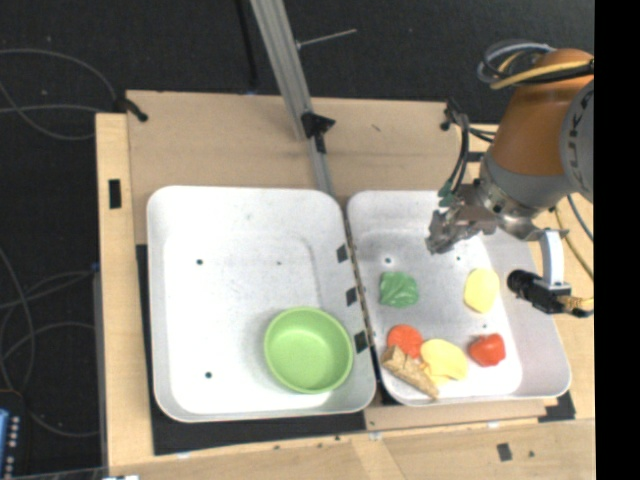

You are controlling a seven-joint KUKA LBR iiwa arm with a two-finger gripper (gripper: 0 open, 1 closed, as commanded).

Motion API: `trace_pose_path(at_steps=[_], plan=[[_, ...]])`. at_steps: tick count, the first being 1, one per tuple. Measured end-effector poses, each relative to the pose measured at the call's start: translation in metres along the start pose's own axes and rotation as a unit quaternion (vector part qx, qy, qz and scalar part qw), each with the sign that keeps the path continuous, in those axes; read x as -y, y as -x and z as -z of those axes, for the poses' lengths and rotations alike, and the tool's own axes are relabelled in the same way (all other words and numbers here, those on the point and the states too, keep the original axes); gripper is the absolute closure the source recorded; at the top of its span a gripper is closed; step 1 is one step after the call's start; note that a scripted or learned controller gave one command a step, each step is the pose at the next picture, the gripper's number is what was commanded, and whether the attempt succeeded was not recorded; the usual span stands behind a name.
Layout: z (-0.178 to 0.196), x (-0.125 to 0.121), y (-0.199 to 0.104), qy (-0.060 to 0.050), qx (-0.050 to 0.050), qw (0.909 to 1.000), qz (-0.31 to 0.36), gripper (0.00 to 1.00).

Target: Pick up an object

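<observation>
The right bin [400, 218] holds a green leafy piece [398, 289], a pale yellow piece [481, 290], a red piece [487, 350], an orange-red piece [403, 337], a yellow piece [445, 358] and a tan wedge [410, 372]. My gripper [441, 236] hangs over the bin's back part, above and to the right of the green piece and left of the pale yellow one. Nothing shows between its fingers.
The left bin [220, 228] holds a green bowl [307, 349] near its front right corner. A slanted metal pole [285, 58] rises behind the bins. Cables hang off the arm at the right, near a black fitting [535, 290].
</observation>
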State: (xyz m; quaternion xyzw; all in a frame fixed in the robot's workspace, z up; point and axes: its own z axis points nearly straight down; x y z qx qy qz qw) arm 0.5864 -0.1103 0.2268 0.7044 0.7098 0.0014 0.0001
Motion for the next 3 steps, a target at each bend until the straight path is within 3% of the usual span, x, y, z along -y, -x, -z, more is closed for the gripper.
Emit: trace_pose_path(at_steps=[3], plan=[[0.015, 0.032, -0.150, 0.000, 0.000, 1.0000, 0.001, 1.00]])
